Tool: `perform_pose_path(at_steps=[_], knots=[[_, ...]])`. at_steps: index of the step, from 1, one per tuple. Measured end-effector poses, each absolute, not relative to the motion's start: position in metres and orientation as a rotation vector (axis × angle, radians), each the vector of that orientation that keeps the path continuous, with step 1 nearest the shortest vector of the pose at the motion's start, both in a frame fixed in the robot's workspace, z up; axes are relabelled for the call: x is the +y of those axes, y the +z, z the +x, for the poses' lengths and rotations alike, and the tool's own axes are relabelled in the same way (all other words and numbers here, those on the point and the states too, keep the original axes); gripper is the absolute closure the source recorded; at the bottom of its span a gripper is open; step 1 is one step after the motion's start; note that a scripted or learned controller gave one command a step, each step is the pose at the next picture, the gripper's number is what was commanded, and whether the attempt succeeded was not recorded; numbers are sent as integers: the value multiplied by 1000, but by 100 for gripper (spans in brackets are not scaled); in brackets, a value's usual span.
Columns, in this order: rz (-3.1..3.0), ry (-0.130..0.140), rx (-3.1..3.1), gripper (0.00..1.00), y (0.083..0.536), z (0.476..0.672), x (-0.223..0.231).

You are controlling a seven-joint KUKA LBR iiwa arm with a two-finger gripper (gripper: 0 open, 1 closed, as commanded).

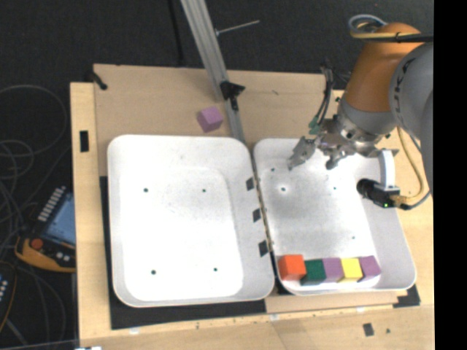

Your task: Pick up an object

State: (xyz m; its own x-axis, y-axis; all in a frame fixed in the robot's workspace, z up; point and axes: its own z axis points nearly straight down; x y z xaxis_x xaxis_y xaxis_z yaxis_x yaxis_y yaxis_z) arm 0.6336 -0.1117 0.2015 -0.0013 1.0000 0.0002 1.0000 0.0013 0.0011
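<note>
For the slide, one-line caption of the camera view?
Open end effector above right bin; five blocks line its near wall, purple block on bench.

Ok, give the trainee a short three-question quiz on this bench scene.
1. True or false: the purple block outside the bins lies on the bench.
2. Which block is leftmost in the row along the right bin's near edge? A orange, B yellow, C green.
3. Fill in: the tool hangs over the ___ bin.

Key: 1 true; 2 A, the orange block; 3 right.
</note>
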Motion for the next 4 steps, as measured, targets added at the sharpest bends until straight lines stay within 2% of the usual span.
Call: perform_pose_path(at_steps=[1,2,3,4], knots=[[2228,-8,2219,0,157,593,-144],[2225,4,2212,100,171,597,-142],[2226,2,2214,100,97,552,-186],[2216,4,2220,100,99,512,-134]])
